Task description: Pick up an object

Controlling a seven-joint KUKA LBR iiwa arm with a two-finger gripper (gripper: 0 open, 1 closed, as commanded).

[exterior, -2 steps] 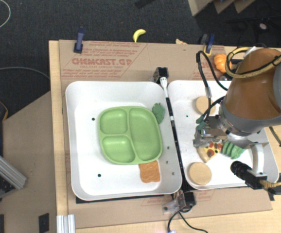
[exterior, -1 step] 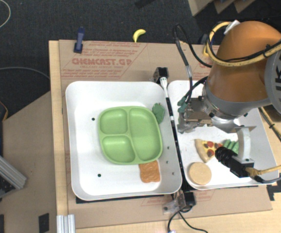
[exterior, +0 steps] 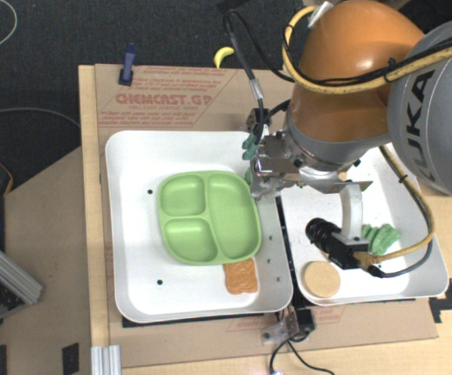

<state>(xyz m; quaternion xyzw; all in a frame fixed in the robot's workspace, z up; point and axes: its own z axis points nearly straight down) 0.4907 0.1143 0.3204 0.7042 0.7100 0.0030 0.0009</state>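
Observation:
My gripper hangs under the big orange wrist, over the wall between the two bins, at the right edge of a green divided plate. The plate lies in the left bin. A small orange, toast-like piece rests just below the plate near the bin's front edge. In the right bin lie a round tan disc at the front left and a green leafy item to its upper right. The arm hides much of the right bin's back half.
A brown cardboard sheet lies under and behind the bins, with a blue clip at its back left edge. A yellow item sits beyond the board. Grey metal hardware stands at the far left.

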